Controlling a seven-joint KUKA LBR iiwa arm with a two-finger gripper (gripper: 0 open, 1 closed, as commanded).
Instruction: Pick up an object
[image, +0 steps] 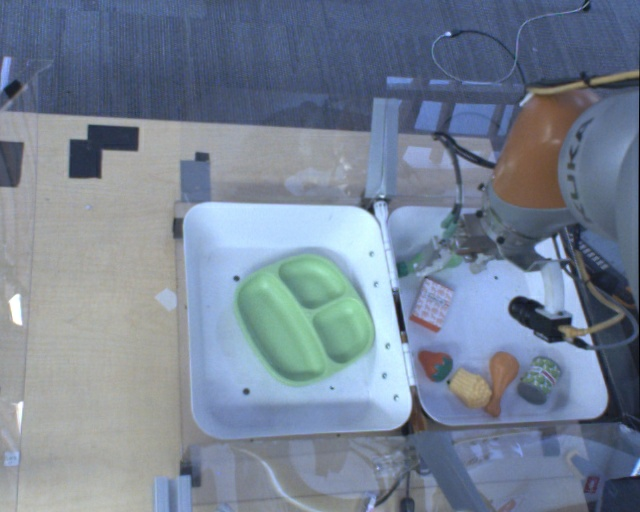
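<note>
A grey robot arm with an orange band (545, 150) reaches in from the right over a pale wooden bench (100, 320) that carries two shallow white plastic bins side by side. Its gripper (452, 250) hangs low over the far left corner of the right-hand bin (480, 325), close to the wall dividing the two bins. From this angle it cannot be told whether the gripper is open or closed, and nothing can be seen held in it.

Just to the left of the gripper, against the bin's left wall, lies a small green item (409, 267), too small and too blurred to identify; whether the gripper touches it cannot be told.

The other pickable objects all sit in the same bin. A small red-and-white carton (432, 304) lies flat near the left wall, just below the gripper and apart from it. Along the near edge runs a loose row: a red toy fruit with a green top (435, 365), a yellow toy corn cob (467, 386) just beside it, an orange toy drumstick (501, 375) touching or almost touching the cob, and a small green-labelled can (540, 379) on its side near the right corner.

The left-hand bin (205, 300) holds a light green plastic plate with three compartments (303, 318), lying flat and turned at an angle near the middle, well apart from the gripper.
</note>
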